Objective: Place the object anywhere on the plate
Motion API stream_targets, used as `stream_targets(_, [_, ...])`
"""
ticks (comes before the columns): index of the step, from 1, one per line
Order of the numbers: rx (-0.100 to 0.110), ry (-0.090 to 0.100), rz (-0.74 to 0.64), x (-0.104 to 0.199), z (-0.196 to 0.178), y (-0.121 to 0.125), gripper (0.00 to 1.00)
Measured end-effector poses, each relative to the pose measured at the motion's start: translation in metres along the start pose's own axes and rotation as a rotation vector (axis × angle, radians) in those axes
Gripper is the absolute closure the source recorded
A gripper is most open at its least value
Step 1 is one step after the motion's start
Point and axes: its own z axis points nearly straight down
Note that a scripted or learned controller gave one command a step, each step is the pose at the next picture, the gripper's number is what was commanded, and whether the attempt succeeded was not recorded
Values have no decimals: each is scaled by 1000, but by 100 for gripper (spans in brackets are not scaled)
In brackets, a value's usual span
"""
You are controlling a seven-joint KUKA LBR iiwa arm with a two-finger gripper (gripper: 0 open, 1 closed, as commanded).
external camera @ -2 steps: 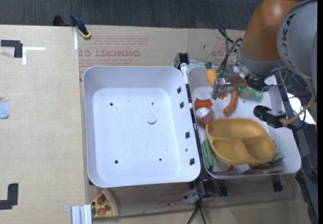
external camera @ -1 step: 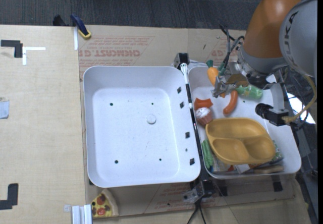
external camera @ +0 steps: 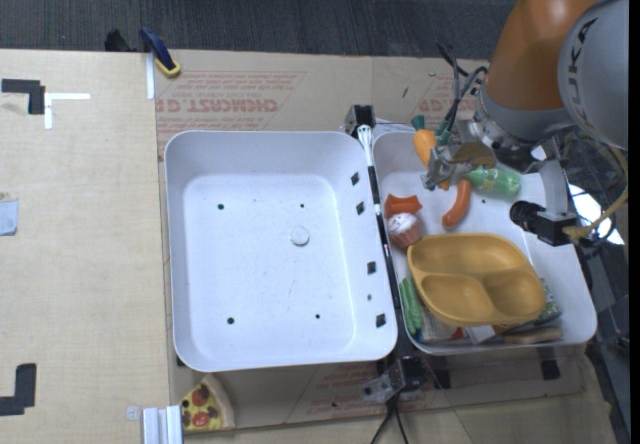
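Note:
A yellow two-compartment plate [external camera: 475,282] lies at the front of the right bin [external camera: 575,282]. Behind it lie a red sausage [external camera: 457,203], a green toy [external camera: 492,180], an orange piece [external camera: 426,144] and a red-and-white item [external camera: 403,217]. My gripper [external camera: 441,172] hangs low over the back of the right bin, just left of the green toy and above the upper end of the sausage. The wrist and cables hide what lies directly under it.
The left bin [external camera: 190,232] holds a small pale disc [external camera: 300,237]. Flat items are wedged under the plate's front edge [external camera: 500,332]. A pizza-slice toy [external camera: 203,407] lies outside the bins at the front left. A blue and yellow tool [external camera: 160,53] rests on the bench at the back.

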Motion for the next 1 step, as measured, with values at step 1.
stream_targets(1, [1,-1,-1,-1,-8,1,100])
